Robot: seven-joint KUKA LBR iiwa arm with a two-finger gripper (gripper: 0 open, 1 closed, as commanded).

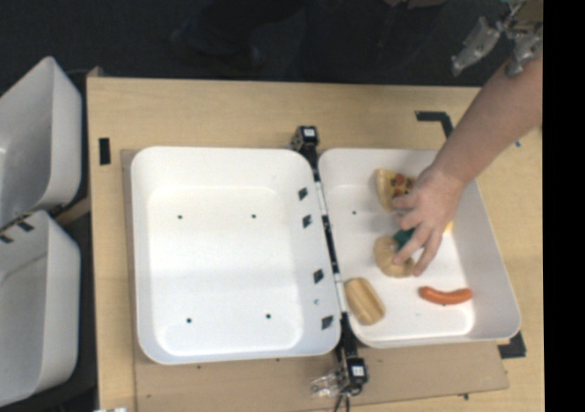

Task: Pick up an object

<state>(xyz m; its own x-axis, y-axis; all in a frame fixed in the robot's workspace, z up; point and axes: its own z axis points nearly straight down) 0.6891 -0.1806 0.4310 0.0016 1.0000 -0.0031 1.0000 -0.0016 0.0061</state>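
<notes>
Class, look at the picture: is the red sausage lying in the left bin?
No. The red sausage lies in the right bin, near its front edge, beside a bread roll.

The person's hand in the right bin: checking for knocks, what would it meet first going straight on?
Likely the tan round food piece at the hand's fingertips; depth is unclear.

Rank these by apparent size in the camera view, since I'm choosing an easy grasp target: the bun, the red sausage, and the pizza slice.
1. Bun, largest.
2. Pizza slice, though a person's hand covers part of it, so its rank against the bun is unsure.
3. Red sausage, long but thinnest.
</notes>
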